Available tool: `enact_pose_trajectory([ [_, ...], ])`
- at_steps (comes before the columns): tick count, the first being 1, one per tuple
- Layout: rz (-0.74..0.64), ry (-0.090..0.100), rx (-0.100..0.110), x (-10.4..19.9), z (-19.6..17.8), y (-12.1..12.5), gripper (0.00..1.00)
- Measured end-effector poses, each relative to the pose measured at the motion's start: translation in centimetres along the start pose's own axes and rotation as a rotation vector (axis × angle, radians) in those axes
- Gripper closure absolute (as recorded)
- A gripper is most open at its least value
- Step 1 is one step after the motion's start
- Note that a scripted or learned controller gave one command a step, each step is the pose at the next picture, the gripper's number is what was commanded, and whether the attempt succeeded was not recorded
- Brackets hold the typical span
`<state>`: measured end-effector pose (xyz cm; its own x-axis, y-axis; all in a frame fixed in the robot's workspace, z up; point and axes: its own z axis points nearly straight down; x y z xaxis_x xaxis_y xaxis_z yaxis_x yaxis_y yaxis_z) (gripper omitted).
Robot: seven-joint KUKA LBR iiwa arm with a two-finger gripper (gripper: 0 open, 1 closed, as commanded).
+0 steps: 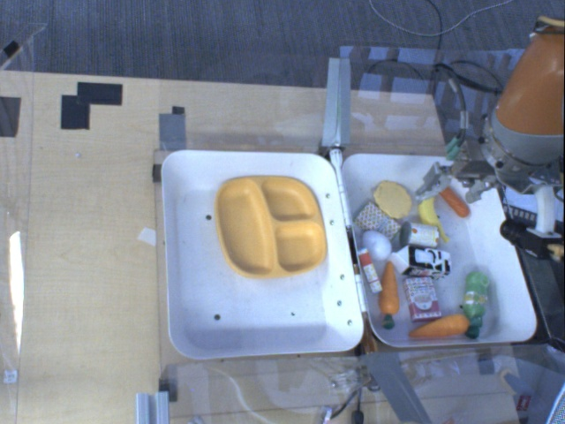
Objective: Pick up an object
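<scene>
Lowest in the frame, at the near rim of the right bin (528,321), lies a carrot (439,327), and just right of it a green bottle (476,293) stands or leans against the same corner. Above them in that bin sit a small red-and-white packet (423,297), a second, thinner carrot (388,290) lying upright in the picture, a black-and-white toy (430,259), a white egg-like ball (377,246), a small jar (422,234), a round yellow disc (393,200) and a banana (430,212). The left bin (190,263) holds a yellow divided tray (269,223), well apart from everything else.

Near the upper right corner of the right bin, the claw (459,179) hangs under the arm's orange band, and a small orange piece (454,202) lies at or just beneath its tips. Whether it is wide, narrow or closed on anything I cannot tell; the metal parts blur together there, so I would not call that piece held.

No single target is named, so any item counts. Judging from the layout, the orange piece beside the claw is the closest candidate, though it lies close to the banana and the bin wall, which leaves little room on either side. To do this step well, the claw should probably line up across the piece's narrow width, come straight down and close only once low enough. Otherwise the lower carrot, lying fairly free, looks the easier pick.
</scene>
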<state>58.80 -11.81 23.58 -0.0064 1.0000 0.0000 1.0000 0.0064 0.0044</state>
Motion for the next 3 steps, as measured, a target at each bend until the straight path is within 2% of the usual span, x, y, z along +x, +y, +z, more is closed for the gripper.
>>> enact_pose_trajectory([
  [1,-0.057,-0.002,0.000,-7.5,6.0,0.8,0.00],
  [2,-0.040,-0.002,-0.005,-8.6,14.8,6.2,0.00],
  [3,-0.045,-0.004,-0.009,-8.5,13.5,6.4,1.00],
])
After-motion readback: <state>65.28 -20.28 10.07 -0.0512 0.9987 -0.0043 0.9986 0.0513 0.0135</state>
